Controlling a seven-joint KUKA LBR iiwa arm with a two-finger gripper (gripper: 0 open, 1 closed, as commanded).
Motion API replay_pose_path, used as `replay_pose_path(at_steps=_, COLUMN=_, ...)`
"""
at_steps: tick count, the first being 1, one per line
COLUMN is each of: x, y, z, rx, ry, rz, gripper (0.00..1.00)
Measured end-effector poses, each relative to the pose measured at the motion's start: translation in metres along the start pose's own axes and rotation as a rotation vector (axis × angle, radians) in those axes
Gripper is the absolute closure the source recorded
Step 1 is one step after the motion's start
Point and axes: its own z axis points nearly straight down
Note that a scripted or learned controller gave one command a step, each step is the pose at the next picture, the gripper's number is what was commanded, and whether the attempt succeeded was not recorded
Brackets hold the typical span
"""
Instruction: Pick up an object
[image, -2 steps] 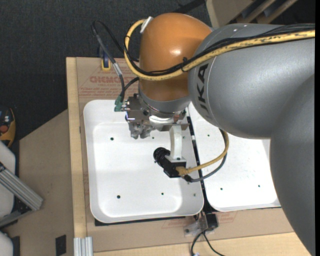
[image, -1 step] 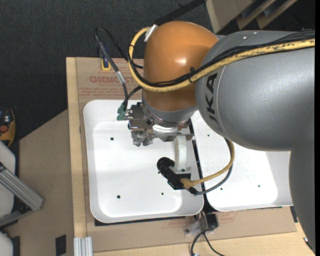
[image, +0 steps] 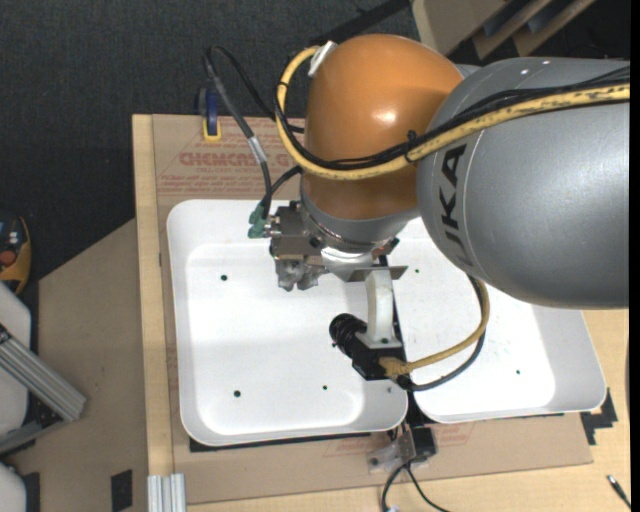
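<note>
My gripper (image: 292, 276) hangs low over the back middle of the left white bin (image: 240, 340), and its grey metal body points down at the bin floor. I see nothing between it and the floor. The orange wrist band and the thick grey arm reach in from the right and hide the seam between the bins and much of the right bin (image: 520, 372).
Both bins rest on a brown cardboard sheet (image: 200, 165) with red print at the back. A blue and yellow clamp (image: 210, 112) sits at the cardboard's far edge. An aluminium rail (image: 40, 385) lies off the bench to the left. A small clip (image: 405, 448) sits at the front edge.
</note>
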Motion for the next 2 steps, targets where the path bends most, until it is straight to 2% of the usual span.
replay_pose_path(at_steps=1, x=-0.028, y=0.0, z=-0.064, rx=-0.007, ry=0.002, rz=0.001, gripper=1.0)
replay_pose_path(at_steps=2, x=0.001, y=0.027, z=0.027, rx=0.009, ry=-0.003, rz=-0.004, gripper=1.0)
